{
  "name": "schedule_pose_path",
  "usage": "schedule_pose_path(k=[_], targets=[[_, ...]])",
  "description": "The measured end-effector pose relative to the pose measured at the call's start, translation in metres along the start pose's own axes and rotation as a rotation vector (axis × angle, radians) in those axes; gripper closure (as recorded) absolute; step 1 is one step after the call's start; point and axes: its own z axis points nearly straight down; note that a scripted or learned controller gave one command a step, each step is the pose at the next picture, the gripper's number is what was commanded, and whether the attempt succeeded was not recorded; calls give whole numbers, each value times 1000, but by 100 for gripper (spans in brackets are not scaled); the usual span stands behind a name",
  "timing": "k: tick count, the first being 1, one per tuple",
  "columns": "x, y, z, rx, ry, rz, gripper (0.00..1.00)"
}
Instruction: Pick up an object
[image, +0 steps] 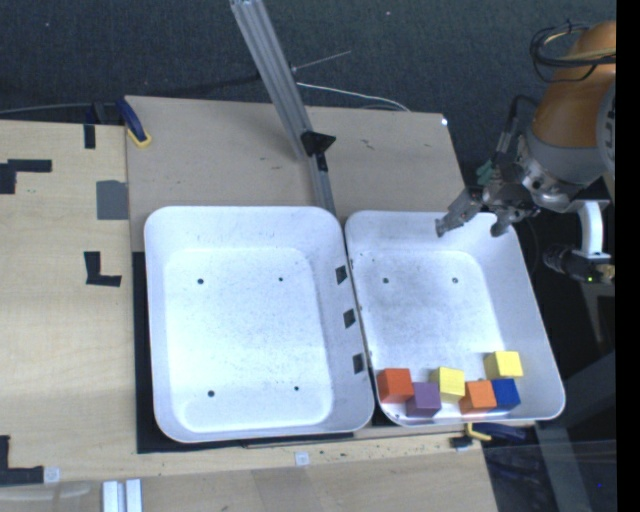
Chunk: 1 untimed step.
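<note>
Several small blocks lie along the near edge of the right bin (520, 290): an orange block (394, 384), a purple block (426, 398), a yellow block (451, 382), a second orange block (479, 395), a blue block (505, 393) and another yellow block (503, 364). My gripper (470, 220) hangs over the far right corner of that bin, well away from the blocks. Its two fingers are spread apart with nothing between them.
The left bin (160, 300) sits beside the right one, joined by black clips. A slanted metal rail (285, 90) crosses the bench behind the bins. Black tape marks and a grey patch lie on the board at the left.
</note>
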Motion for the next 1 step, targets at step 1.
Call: schedule_pose_path(k=[1], targets=[[-19,16,-20,-4,0,1,0]])
